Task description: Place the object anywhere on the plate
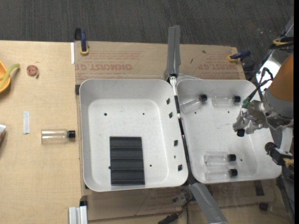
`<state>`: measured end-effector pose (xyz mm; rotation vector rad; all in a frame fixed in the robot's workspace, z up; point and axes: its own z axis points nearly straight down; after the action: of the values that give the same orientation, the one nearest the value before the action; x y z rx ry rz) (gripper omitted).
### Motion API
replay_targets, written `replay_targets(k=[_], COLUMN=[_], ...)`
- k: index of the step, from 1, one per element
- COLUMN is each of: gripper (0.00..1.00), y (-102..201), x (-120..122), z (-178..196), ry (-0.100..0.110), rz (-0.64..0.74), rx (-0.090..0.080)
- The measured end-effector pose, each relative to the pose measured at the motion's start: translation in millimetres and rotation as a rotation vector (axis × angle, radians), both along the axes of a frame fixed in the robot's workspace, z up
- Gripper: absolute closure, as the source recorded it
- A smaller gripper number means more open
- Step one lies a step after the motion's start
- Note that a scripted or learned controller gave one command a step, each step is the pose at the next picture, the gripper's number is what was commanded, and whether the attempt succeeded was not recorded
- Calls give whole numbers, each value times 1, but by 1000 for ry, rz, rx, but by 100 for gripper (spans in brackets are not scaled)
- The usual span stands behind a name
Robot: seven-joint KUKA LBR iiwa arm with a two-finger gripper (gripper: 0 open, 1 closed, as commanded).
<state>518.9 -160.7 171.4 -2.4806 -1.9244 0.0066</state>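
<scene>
The plate is a dark ribbed rectangle lying flat in the front part of the left bin. The right bin holds several clear bottles with black caps: two near its back wall and two side by side near its front. My gripper hangs over the right side of the right bin, far to the right of the plate. A small black cap shows right under it, and glare hides whether a clear bottle is attached to it.
A metal divider runs between the bins at the back. On the bench to the left lie another clear bottle, a small white strip, a pink disc and an orange bowl. Blue clamps hold the cardboard.
</scene>
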Motion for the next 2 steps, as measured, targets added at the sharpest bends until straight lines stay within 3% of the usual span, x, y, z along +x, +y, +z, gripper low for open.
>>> replay_targets(k=[1,2], gripper=[0,0], y=[0,-24], x=[0,72], z=[0,31], ry=[0,-3], rz=[0,-54], rx=[0,-1])
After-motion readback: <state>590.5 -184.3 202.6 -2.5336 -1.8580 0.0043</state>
